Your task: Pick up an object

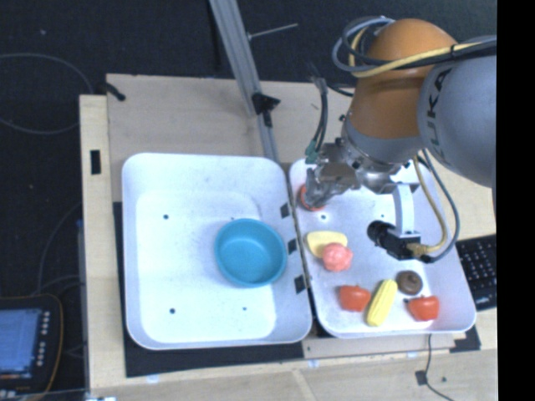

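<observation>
Across the middle of the view lies the bench point(184, 107), pale wood, carrying two shallow white bins side by side. From about two o'clock the arm point(401, 90) reaches in, grey with its orange band, bent down over the right bin point(443, 286). At nine o'clock of that one sits the left bin point(167, 199), and toward its five o'clock corner rests a blue bowl point(250, 252). The pincer point(316, 192) hangs low at the right bin's ten o'clock corner, just above a small red object point(306, 202) half hidden beneath it; whether its jaws are wide or narrow I cannot tell. Lower in the right bin lie a yellow piece point(322, 241) touching a pink one point(338, 258), then at six o'clock a red piece point(354, 297), a yellow corn-like cob point(382, 302), a red piece point(423, 307) and a small brown item point(409, 282).
</observation>
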Robot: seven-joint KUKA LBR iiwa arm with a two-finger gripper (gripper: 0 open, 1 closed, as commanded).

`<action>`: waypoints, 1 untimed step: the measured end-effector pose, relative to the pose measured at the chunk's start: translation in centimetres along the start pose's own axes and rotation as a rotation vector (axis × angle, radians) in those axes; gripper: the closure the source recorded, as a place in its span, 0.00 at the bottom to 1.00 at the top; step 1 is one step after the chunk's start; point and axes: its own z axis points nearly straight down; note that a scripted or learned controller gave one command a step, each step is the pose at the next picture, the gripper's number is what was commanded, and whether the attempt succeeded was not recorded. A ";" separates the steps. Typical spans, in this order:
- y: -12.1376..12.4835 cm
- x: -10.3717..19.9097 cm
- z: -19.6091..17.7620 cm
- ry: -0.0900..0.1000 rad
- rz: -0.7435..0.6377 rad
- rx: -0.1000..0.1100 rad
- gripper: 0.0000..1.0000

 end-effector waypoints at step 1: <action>-2.1 4.5 2.3 -0.002 0.001 0.003 1.00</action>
